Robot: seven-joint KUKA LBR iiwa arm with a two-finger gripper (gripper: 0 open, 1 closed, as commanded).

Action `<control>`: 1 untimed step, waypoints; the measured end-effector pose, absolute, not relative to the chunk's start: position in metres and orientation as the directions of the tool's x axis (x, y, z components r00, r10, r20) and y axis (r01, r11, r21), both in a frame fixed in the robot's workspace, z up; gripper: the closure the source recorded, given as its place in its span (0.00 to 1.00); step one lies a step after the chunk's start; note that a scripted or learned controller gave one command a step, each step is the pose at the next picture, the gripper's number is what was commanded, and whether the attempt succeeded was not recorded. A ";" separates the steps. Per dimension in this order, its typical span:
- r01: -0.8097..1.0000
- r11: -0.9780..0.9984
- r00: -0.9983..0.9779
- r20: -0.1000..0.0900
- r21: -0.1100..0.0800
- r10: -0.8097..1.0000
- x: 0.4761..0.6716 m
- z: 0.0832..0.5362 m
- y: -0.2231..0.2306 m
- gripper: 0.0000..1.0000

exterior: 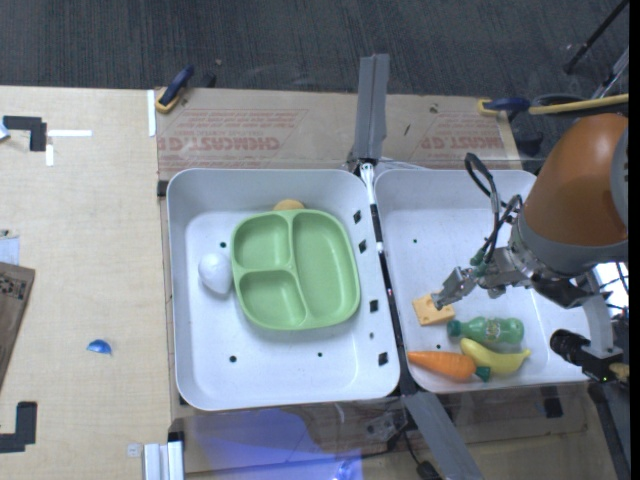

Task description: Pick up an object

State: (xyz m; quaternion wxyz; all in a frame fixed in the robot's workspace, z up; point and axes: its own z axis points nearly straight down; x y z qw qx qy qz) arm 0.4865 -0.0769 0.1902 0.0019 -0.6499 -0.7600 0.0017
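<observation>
In the right bin (430, 208) lie a yellow cheese wedge (433, 311), a green bottle (490, 329), a yellow banana (494, 356) and an orange carrot (443, 364), all near the bin's front. My gripper (453, 288) reaches in from the right and hangs low just above and right of the cheese wedge. Its dark fingers point down-left toward the wedge. I see nothing held between them.
The left bin (190, 268) holds a green three-compartment plate (296, 268), a white ball (214, 271) at its left and a yellow object (289, 206) peeking out behind it. A grey divider post (371, 108) stands between the bins at the back.
</observation>
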 end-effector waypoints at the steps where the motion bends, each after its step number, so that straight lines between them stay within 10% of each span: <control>1: 1.000 0.021 -0.021 -0.002 -0.001 1.000 0.478 0.271 -0.117 0.00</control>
